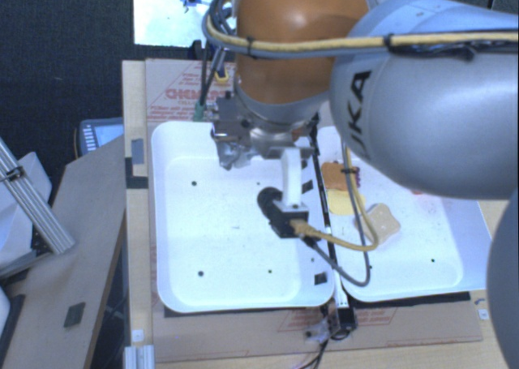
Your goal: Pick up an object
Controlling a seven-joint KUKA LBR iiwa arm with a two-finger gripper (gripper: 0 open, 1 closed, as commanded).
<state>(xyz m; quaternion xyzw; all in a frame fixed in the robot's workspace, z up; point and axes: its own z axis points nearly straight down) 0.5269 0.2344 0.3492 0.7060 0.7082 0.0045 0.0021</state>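
A grey KUKA arm (422, 108) with a broad orange band reaches in from the right over two shallow white bins on a wooden bench (97, 197). Its gripper (233, 152) hangs above the left bin (203, 238), close to the middle of that bin's far edge. Nothing can be seen in the claw, and whether it is clenched or released cannot be told from this angle, because the wrist hides most of it.

The things on offer for picking lie in the right bin (422, 258), all toward its left edge and well apart from the gripper. An orange and yellow piece (334, 173) sits near the far left corner (a yellow cable crosses in front of it, so its outline is unclear). A pale tan block (383, 225) rests just beside it, nearer the camera, lying at a slight angle to the bin's walls.

Both bins stand on a sheet of cardboard (174, 92) printed in red, which shows past the left bin's far edge and again along the near edge. A length of aluminium rail (32, 205) lies off the bench's left edge.
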